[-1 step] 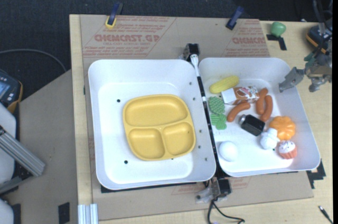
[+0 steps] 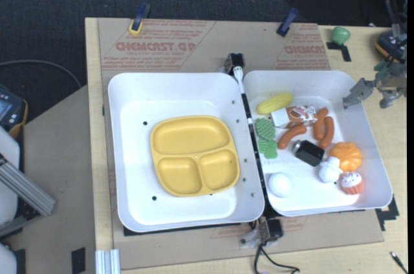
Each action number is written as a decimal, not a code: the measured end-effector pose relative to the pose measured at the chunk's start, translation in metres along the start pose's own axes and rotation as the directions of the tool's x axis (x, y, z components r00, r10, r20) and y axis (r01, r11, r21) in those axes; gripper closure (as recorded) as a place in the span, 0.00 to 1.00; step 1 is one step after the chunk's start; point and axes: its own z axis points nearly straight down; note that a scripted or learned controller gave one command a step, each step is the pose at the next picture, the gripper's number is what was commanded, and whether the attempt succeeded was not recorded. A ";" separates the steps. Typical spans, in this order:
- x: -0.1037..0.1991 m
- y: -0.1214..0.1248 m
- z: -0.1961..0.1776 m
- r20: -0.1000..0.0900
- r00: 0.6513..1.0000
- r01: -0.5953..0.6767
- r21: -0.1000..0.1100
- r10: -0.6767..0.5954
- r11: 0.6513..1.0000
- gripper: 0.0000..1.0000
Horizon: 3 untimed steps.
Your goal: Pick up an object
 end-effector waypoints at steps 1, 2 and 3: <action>0.001 -0.001 0.063 -0.003 1.000 0.000 0.007 0.000 1.000 0.00; 0.003 0.006 0.109 -0.003 1.000 0.002 0.006 -0.002 1.000 0.00; 0.009 0.008 0.156 -0.012 1.000 0.005 0.005 -0.005 1.000 0.00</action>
